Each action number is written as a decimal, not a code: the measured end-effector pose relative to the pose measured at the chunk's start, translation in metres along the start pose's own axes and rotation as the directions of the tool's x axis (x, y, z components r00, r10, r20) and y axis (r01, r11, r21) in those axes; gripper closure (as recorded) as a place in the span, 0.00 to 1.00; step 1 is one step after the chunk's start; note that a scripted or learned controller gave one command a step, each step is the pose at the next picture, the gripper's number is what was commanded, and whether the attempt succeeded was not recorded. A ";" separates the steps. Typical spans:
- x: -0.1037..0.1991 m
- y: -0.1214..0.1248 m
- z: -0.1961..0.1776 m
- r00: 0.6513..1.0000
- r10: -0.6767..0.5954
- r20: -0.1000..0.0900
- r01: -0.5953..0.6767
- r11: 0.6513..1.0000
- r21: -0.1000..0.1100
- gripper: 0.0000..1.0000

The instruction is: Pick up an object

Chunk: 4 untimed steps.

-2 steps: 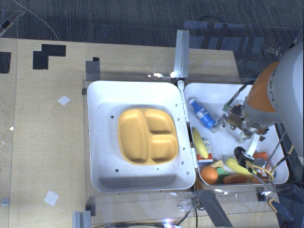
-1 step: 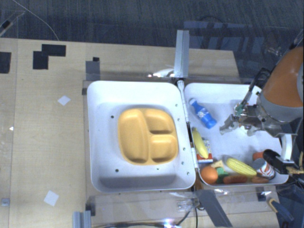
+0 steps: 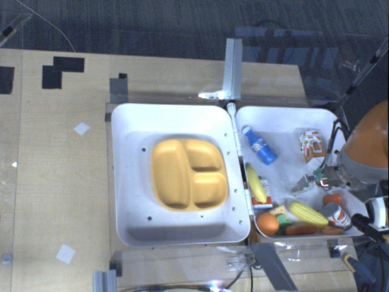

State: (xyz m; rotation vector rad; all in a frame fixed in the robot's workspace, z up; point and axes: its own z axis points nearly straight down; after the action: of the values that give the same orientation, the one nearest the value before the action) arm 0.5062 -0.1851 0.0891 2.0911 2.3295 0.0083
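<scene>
The desk is light wood with black squares near its far left corner and small pale tags scattered on the left side. Two shallow white bins sit on it side by side towards the right edge: the left bin and the right bin, touching along a shared wall. A metal post stands at the far edge behind them.

Yellow tray, blue bottle (white label), white bins.
</scene>
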 end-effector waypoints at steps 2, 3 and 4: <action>-0.018 -0.005 -0.012 0.980 0.198 0.001 -0.198 0.980 -0.009 1.00; -0.017 0.006 -0.026 0.888 0.461 0.001 -0.461 0.887 0.009 1.00; -0.014 -0.002 0.000 0.938 0.346 0.000 -0.346 0.938 0.003 1.00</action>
State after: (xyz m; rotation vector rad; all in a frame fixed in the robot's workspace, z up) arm 0.5060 -0.1991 0.0893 2.4708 1.9277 0.0090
